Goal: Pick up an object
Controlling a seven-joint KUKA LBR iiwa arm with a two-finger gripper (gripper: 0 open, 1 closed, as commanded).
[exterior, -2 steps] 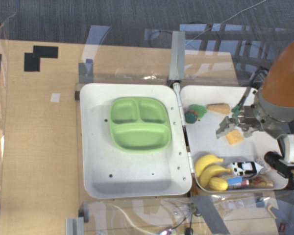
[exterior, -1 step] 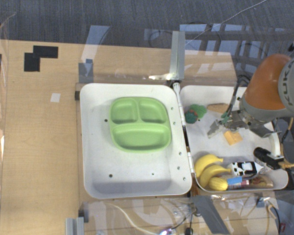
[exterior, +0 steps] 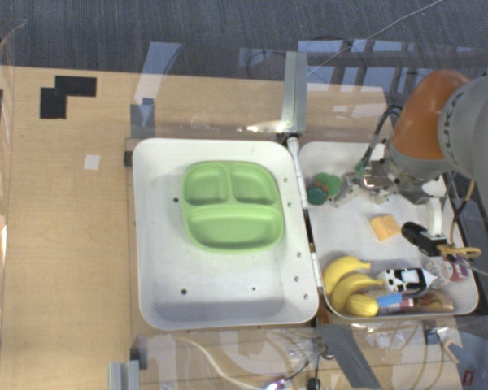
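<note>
Your claw (exterior: 351, 183) sits low in the right bin (exterior: 472, 295), just beside the green ball (exterior: 323, 188). Can't tell if it's gripping anything, so the pick looks not yet done; lifting's left.

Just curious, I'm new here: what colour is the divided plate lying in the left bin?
The divided plastic plate is light green, seen plainly in the camera view.

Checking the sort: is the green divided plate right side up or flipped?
Right side up: the green divided plate shows its three open compartments facing upward.
</note>
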